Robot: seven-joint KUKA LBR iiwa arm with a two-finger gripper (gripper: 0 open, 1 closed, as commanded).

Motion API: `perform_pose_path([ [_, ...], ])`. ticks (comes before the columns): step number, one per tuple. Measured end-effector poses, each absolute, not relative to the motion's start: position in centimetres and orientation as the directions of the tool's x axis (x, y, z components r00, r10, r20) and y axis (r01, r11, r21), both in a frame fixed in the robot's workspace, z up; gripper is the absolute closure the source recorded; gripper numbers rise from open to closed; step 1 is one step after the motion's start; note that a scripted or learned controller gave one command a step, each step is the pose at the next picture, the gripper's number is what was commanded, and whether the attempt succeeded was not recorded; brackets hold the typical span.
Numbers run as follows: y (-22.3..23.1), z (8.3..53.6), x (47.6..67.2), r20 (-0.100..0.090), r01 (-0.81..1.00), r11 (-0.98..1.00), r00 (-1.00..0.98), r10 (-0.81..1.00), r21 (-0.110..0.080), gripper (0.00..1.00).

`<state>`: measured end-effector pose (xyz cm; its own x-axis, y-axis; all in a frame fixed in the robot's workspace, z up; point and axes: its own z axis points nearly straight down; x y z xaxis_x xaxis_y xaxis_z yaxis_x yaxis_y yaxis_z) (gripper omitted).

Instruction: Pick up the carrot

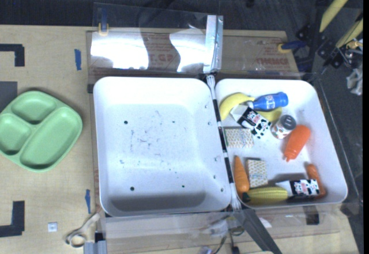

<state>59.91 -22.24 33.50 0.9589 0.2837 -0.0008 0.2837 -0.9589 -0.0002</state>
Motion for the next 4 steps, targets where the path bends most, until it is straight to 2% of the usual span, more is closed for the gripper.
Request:
perform_pose_path([
  [1,-22.2,42.5,59.6,0.0,0.203,-0.979,0.979,0.203,0.0,1.0],
  [4,-21.4,45.5,60.0,-0.004,0.219,-0.976,0.976,0.219,0.0,1.0],
])
